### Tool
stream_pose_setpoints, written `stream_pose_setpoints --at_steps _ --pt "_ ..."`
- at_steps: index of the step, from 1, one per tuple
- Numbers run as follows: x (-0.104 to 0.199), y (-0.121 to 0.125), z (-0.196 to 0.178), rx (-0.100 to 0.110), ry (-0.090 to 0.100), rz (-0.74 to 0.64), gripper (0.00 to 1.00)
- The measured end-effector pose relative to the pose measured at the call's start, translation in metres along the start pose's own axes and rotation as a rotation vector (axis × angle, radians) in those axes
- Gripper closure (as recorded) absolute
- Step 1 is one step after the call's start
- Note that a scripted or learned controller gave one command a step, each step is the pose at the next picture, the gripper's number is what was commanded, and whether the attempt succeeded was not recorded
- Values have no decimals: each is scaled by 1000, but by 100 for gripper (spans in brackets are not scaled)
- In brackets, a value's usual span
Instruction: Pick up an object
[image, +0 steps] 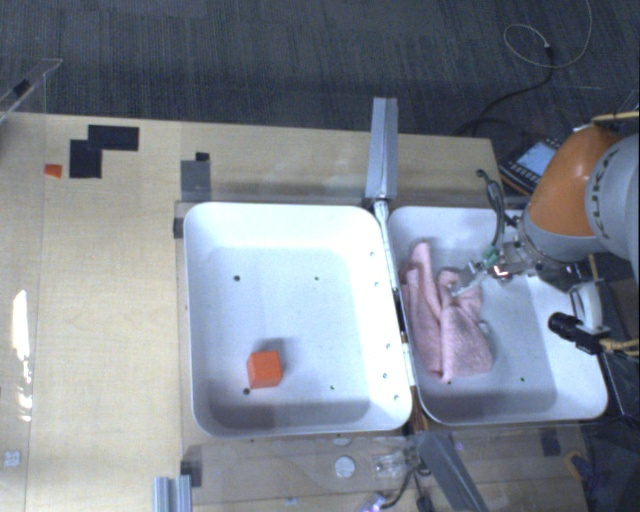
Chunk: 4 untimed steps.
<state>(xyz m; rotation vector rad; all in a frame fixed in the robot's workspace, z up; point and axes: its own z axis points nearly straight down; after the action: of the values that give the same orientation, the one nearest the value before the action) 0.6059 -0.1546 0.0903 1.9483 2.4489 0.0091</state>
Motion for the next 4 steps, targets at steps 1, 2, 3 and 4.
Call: stream_pose_setpoints --at_steps 1,2,3,4 --pt "51 14 0 -3 1 -113 0" --pt "62 -60 -2 -5 -1 -241 0" --pt "99 -80 -98 1 3 -270 0" --pt "77 -82 -3 -8 -2 -425 0"
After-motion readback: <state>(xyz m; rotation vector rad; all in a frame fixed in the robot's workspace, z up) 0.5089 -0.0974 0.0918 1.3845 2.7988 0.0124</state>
